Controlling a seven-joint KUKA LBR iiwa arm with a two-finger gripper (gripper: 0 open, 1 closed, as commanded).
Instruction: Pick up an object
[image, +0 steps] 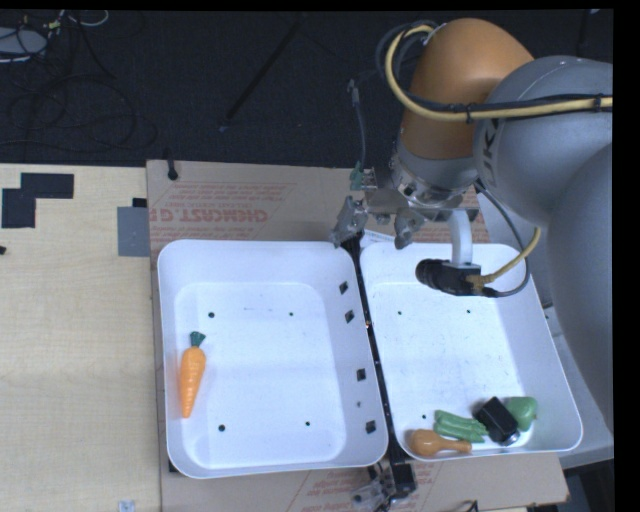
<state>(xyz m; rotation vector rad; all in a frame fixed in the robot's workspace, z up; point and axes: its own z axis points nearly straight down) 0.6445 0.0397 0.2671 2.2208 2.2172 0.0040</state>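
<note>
Orange plastic carrot (191, 373) lies alone by the left wall of the left bin (255, 455). In the right bin (560, 400), along its near edge, huddle a tan pear-shaped piece (437, 443), green pods (460, 427), a black block (496, 419) and a green lump (522, 408). The gripper (377, 227) hangs over the bins' far edge, fingers spread, holding nothing.

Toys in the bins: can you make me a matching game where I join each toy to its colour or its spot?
Toys:
1. carrot
2. bean pod
3. black block
4. pear

Clues:
A. dark, lying in the right bin, near its front corner
B. green and long
C. alone in the left bin
D. tan, at the right bin's front edge

Pairs: 1-C, 2-B, 3-A, 4-D
</note>
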